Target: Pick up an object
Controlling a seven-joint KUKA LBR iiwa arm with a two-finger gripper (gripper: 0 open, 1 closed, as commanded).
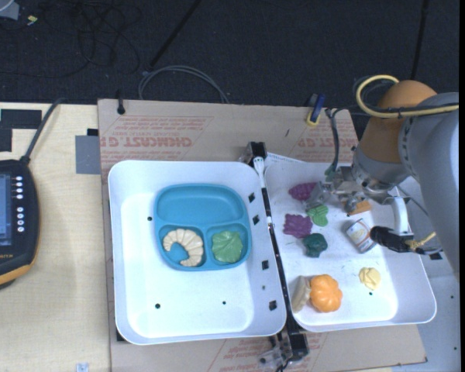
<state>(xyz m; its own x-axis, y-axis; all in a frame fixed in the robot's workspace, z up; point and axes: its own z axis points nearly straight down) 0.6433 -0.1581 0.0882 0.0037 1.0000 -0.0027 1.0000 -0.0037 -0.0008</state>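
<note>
Dark floor along the top, crossed by loose black cables (178, 76). Below it, pale desk (54, 316) carrying a sheet of printed cardboard (186, 134), with two white bins side by side on top. At far left, a pendant (4, 215) with lit screen and orange rim, well apart from the bins.

Left bin (139, 285): holding a teal tray (198, 200) with three compartments. Croissant (184, 246) in the lower left compartment, green leaf (228, 246) in the lower right, just beside each other with the divider between.

Right bin (407, 304): scattered with small toys. Near its upper left, a purple piece (301, 191); below that, a second purple piece (297, 225). Between them and slightly right, a light green piece (319, 215). Lower still, a dark green piece (315, 244). Toward the near edge, an orange pumpkin (325, 293) touching a tan piece (301, 293) on its left. Further right, a small yellow piece (370, 277) and a silver can (359, 235) lying tilted.

Arm (426, 138) reaching in from the right, grey with orange band, bent down over the right bin's upper part. Gripper (335, 192) low over the bin, just right of the upper purple piece and just above the light green piece. Contact with either: unclear. Open or closed: cannot tell, with the tip lost in clutter and shadow. Nothing seen held.
</note>
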